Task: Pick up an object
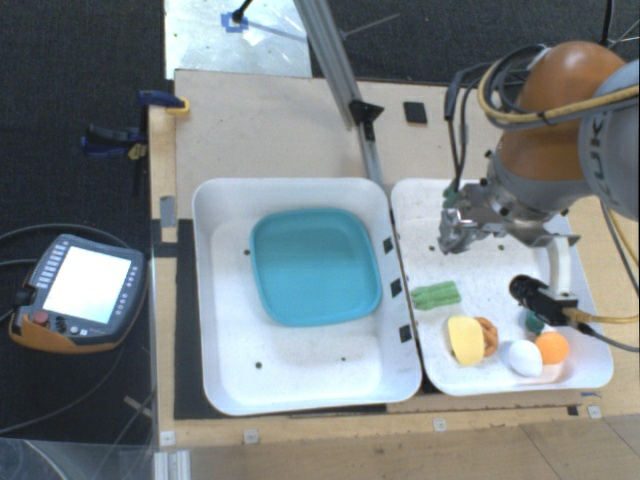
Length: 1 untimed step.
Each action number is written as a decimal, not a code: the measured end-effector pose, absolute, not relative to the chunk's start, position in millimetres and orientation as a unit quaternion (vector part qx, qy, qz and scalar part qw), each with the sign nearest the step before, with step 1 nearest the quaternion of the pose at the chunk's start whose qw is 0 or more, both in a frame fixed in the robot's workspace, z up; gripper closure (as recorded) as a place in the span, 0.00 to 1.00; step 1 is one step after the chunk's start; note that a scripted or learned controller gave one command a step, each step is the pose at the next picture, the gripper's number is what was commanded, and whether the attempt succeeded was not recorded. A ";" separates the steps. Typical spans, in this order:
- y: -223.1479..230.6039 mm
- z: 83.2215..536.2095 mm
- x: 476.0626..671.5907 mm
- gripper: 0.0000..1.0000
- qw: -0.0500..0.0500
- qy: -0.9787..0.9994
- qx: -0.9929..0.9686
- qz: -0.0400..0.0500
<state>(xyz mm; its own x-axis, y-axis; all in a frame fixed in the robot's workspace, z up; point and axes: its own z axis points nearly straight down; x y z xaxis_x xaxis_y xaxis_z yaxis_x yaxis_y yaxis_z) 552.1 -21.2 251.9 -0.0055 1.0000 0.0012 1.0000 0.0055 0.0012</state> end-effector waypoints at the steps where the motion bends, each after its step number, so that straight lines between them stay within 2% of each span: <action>1: 24.9 255.5 552.4 1.00 0.000 -0.709 -0.706 -0.001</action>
